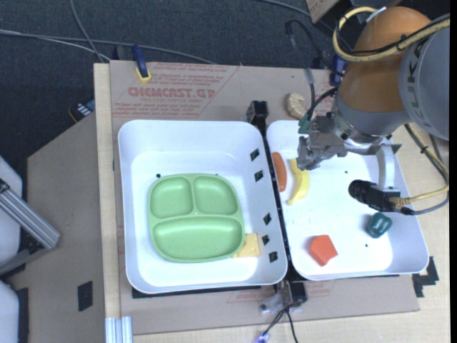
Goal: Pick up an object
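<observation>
The arm's orange-banded wrist (382,45) is looming largest, reaching in from the right and pointing the pincer (308,161) (whether open or closed, I cannot tell) straight down over the right bin (407,256), its tip just touching the yellow banana (300,186) beside the orange carrot (280,171).

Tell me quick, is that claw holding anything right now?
Gripper: above the top end of the banana in the right bin; open or closed cannot be told.

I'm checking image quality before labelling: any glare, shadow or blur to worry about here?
Camera view: even lighting, mild glare on the white bins; soft shadow under the gripper near the banana; the arm's orange band looks slightly soft; small objects stay sharp.
</observation>
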You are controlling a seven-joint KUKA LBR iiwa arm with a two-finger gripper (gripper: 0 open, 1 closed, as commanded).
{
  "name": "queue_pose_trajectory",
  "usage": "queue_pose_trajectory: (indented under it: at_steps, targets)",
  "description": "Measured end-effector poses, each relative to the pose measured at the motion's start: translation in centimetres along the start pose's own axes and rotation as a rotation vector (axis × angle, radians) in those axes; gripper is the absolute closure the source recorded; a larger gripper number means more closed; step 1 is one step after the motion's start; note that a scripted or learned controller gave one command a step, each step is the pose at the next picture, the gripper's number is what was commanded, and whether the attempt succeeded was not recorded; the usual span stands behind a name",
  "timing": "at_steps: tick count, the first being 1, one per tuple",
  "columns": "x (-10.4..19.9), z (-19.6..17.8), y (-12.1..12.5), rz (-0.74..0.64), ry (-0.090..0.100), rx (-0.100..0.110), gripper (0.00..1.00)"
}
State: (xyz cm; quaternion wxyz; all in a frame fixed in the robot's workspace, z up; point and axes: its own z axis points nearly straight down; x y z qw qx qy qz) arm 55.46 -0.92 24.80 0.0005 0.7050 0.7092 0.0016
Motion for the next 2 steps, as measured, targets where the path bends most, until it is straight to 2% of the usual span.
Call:
queue_pose_trajectory:
  at_steps: [2]
  targets:
    - [10.1, 0.0, 5.4, 0.001, 0.000, 0.000, 1.00]
